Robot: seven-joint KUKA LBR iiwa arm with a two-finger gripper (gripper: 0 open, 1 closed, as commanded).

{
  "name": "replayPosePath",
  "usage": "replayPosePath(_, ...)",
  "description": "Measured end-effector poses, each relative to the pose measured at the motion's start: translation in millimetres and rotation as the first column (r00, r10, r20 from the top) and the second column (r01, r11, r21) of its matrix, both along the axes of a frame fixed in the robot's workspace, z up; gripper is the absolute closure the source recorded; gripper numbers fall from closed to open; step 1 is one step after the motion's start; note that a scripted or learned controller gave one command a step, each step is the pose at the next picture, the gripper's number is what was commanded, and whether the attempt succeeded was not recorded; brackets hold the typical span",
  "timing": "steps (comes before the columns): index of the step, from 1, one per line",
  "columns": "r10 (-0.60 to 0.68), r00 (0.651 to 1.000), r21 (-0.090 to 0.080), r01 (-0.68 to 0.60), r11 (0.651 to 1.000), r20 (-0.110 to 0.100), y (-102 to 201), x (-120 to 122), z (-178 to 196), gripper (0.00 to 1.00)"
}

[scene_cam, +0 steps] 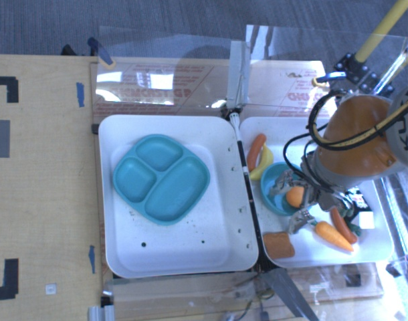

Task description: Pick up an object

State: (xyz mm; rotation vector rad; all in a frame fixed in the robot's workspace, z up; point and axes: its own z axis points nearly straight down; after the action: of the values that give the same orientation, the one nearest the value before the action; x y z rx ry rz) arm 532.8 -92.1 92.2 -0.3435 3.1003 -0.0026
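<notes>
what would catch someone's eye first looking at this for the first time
Probably the big teal divided plastic plate lying in the left shallow white bin. Next, the grey arm's orange band looming over the right white bin, its pincer down by a small orange ball in a blue bowl, with plastic carrots alongside.

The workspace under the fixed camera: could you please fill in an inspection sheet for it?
Surface: two white bins; left bin speckled with dark spots, right bin crowded.
Job's things: blue bowl, orange ball, carrots, orange sausage, banana, brown block.
Clutter: blue divided plate in left bin.
Grippers: gripper over the bowl, at the ball; grasp unclear.
Cables: black cables looped by the wrist.
Surroundings: clear panels behind; cardboard left.
</notes>
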Motion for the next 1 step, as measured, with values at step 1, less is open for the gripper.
replayPosePath(1,0.01,1.0,-0.002,-0.01,1.0,-0.005,0.5,10.3,-0.4,0.0)
